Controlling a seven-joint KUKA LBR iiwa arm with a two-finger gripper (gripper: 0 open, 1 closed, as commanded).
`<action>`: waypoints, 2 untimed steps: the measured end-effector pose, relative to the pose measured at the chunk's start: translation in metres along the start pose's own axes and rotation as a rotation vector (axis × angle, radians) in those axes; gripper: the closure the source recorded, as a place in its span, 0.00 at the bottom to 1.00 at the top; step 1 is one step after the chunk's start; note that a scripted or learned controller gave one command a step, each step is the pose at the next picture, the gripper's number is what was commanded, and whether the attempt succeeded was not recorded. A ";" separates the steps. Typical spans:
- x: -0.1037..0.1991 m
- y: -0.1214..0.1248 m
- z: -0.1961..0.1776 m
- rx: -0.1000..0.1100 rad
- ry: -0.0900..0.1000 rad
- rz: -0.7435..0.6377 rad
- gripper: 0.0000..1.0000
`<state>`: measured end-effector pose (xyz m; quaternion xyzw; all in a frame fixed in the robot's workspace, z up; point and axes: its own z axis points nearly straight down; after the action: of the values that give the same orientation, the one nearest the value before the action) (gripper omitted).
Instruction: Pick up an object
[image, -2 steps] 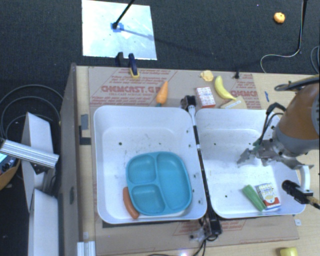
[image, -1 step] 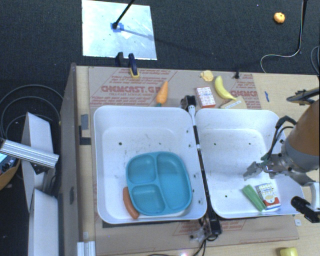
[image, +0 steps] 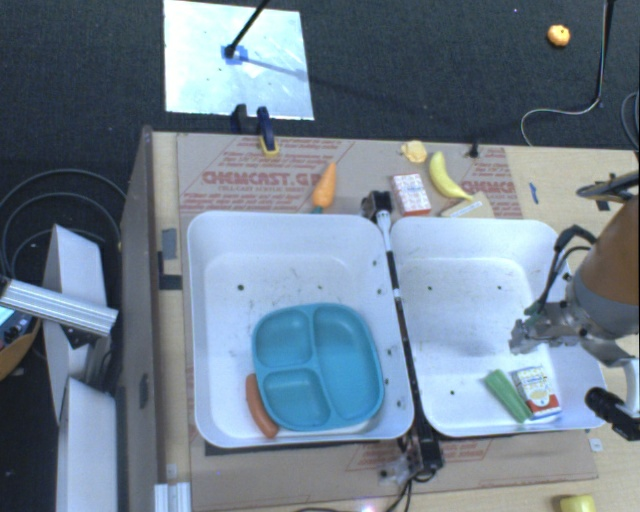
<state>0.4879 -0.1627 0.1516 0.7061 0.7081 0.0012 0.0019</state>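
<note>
Nearest, a green stick touches a small carton in the right bin; the pincer hovers just above them, grip unclear.

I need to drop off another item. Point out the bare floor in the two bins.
Right bin: bare across its back and left, up to the divider. Crowded at the front right, where the green stick, small carton and gripper sit. Left bin: bare behind the blue tray; the front holds tray and sausage.

On the far bench you see a banana, a carrot and a small box.
</note>
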 end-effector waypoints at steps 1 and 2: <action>0.000 0.000 0.000 0.000 0.000 0.000 0.00; 0.000 0.001 -0.011 -0.003 -0.001 -0.002 1.00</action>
<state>0.4893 -0.1627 0.1621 0.7053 0.7089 0.0021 0.0032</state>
